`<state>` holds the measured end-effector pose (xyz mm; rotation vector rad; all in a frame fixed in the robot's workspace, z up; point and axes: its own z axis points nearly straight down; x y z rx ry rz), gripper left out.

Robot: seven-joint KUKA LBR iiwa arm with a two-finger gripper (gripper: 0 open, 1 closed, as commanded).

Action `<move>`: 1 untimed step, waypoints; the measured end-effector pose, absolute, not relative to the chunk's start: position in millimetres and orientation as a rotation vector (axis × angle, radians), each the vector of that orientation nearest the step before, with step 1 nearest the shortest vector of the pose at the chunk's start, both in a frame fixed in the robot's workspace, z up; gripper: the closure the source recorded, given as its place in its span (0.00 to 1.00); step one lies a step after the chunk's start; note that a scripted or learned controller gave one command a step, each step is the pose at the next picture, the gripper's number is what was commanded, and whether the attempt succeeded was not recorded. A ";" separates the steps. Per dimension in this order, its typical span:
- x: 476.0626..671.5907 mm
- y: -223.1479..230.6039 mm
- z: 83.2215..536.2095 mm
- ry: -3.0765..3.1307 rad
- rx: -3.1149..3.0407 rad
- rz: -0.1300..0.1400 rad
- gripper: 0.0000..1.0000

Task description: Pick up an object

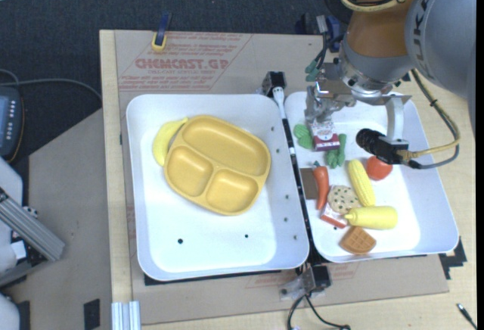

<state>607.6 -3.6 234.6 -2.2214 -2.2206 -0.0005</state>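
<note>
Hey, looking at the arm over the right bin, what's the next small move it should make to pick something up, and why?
Probably a short, straight descent. The gripper hangs at the right bin's upper left, just above the red-and-white item lying on green pieces, with nothing visibly between its fingers.

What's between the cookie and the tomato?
In the camera view, the corn lies between the cookie and the tomato, standing slantwise in the right bin.
</note>
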 end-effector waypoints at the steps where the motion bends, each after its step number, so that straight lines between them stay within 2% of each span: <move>1: 605.2 0.5 213.6 -2.219 -2.220 0.004 1.00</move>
